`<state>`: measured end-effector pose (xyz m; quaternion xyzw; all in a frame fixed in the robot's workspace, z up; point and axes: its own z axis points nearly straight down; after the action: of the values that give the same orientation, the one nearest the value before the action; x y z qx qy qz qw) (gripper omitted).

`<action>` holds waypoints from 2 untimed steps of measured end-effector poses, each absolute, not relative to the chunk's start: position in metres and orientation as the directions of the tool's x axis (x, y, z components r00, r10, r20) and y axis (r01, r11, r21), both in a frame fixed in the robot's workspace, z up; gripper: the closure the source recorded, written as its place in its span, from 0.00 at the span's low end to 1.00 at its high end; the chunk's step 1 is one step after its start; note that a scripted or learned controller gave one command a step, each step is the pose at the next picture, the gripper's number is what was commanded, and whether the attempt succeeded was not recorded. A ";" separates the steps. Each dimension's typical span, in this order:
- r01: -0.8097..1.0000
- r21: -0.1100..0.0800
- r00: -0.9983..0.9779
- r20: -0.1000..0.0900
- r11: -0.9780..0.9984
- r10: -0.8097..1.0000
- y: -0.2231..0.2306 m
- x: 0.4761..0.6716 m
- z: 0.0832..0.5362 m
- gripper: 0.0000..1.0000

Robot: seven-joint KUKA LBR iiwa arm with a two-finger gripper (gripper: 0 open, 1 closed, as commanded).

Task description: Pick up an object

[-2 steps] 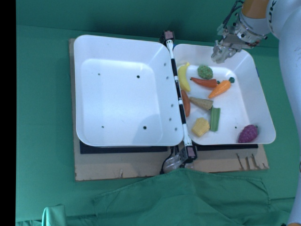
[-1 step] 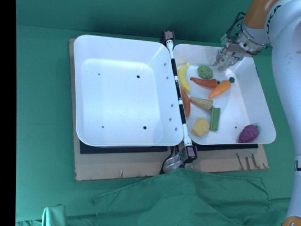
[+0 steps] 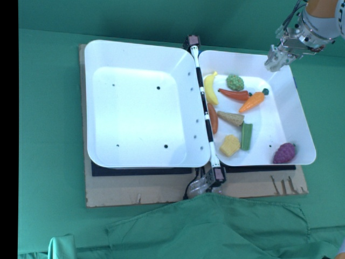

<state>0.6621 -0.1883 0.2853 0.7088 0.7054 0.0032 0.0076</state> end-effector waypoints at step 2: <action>1.000 0.018 0.003 -0.007 -0.003 1.000 -0.178 0.681 0.204 0.00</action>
<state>0.6809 -0.1779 0.2043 0.7082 0.7059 0.0037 0.0087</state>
